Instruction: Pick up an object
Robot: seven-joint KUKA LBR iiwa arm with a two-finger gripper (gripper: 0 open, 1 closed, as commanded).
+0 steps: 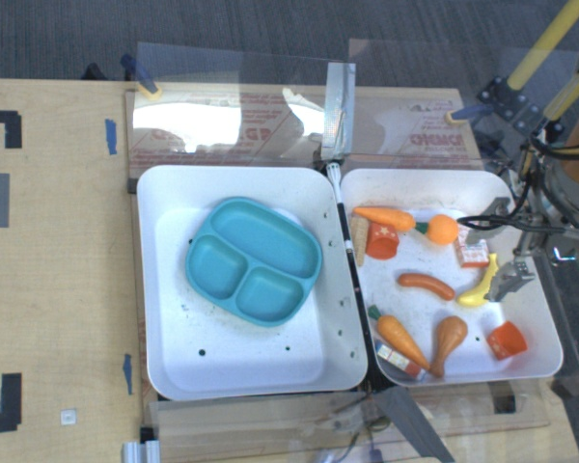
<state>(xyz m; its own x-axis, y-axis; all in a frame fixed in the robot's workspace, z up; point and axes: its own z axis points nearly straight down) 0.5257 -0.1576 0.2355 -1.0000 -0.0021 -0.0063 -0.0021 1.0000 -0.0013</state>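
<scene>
Looking down at a slant on the table [48, 258], the camera view shows two shallow white bins side by side. One, the left bin [164, 258], holds a single teal plate [254, 259] with three compartments, lying flat near the bin's middle.

The other, the right bin [540, 345], holds nine small objects. Two are carrots: one carrot [386, 217] lies along the far edge, and a second carrot [401, 340] lies near the front, pointing toward the bin's front corner. One red cup [382, 241] sits just below the far carrot, touching it. One orange fruit [443, 230] lies to the right of that carrot. One small red-and-white carton [473, 252] lies just beside the orange. One sausage [426, 284] lies near the bin's middle. One yellow banana [481, 285] stands tilted at the right. One brown pear-shaped object [448, 339] lies beside the front carrot. One red block [508, 340] sits near the front right corner.

The tool [513, 276] reaches in from the right, low over the right bin, just beside the banana. Whether it touches the banana, and whether its jaws are apart or together, cannot be told at this angle. Nothing is seen clamped in it; all nine objects rest in the bin.
</scene>
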